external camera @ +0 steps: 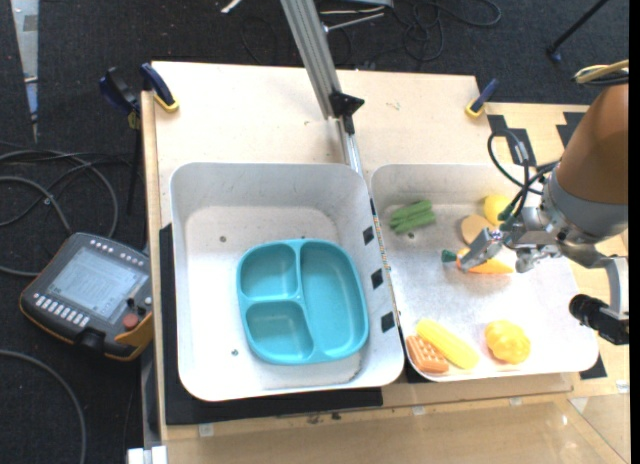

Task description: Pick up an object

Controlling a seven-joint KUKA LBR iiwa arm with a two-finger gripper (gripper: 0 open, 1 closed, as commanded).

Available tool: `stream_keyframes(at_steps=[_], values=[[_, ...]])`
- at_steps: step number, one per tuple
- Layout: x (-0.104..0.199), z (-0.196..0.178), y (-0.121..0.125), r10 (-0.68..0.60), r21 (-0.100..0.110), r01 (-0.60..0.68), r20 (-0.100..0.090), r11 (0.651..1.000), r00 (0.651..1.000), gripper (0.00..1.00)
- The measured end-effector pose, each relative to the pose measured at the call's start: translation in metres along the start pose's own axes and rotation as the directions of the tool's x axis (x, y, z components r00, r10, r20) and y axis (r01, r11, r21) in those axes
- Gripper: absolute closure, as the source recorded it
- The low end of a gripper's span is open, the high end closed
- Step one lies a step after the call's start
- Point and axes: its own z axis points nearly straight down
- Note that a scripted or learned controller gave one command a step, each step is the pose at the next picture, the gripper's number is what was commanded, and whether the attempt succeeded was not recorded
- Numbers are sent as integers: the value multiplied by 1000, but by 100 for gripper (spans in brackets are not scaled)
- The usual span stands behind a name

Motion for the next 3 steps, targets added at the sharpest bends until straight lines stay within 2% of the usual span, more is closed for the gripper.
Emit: stream_keyframes(at_steps=[1,2,3], values=[[0,0,0,1,-1,-1,0,1000,1000,0],[-7,47,-3,2,5,-2,0,1000,1000,0],[-9,111,-3,2,5,-2,-1,1000,1000,0]])
